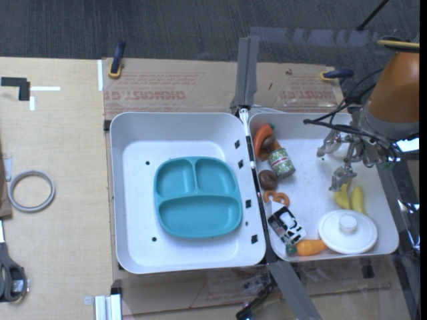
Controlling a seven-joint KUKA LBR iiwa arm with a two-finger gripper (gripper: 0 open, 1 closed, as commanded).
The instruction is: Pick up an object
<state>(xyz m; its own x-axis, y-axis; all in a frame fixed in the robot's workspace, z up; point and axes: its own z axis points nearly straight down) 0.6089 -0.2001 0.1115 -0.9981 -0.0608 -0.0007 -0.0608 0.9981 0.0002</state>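
The camera view looked down at a slant on two shallow white bins set side by side on a bench. The left bin [127,199] held a teal divided plate [198,197], lying flat near its middle. The right bin [313,199] held the loose objects. Along its left wall, from the top down, lay an orange-red carrot-like piece [263,136], a small green-labelled can [281,163] tilted on its side, a dark brown round item [268,178], a small orange ring-shaped piece [276,198], a black-and-white item [287,225] and an orange piece [309,247] at the lower edge. A white round lid with a knob [347,231] sat in the lower right corner, and a yellow banana [351,198] lay just above it.

The grey arm, with its orange band [399,89], reached in from the right. Its gripper [343,177] hung over the right bin, its tip just above the banana's upper end. Whether it touched the banana, or was open or closed, could not be told, and nothing was seen gripped in it.

On the bench to the left lay a grey ring [30,191].
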